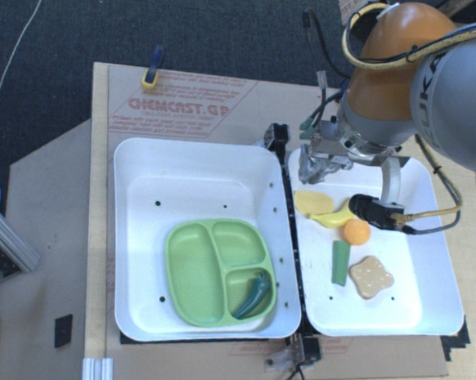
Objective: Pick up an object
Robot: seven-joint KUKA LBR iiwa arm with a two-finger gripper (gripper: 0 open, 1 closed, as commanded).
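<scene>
The grey arm's metal gripper (315, 171) hangs over the right white bin (425, 310), just above a pale yellow banana-shaped toy (319, 206); whether its jaws are wide or narrow, I cannot tell. Nearby lie an orange ball (356, 232), green stick (340, 263) and tan bread slice (370, 276).

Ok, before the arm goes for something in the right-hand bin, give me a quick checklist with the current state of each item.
1. Gripper over the right bin: ok.
2. Gripper carrying nothing: cannot tell.
3. Yellow piece just below the gripper, free on top: ok.
4. Orange ball apart from its neighbours: not ok, it touches the yellow piece.
5. Green stick and tan slice lying separate: ok.
6. Green plate in the left bin out of the way: ok.
</scene>
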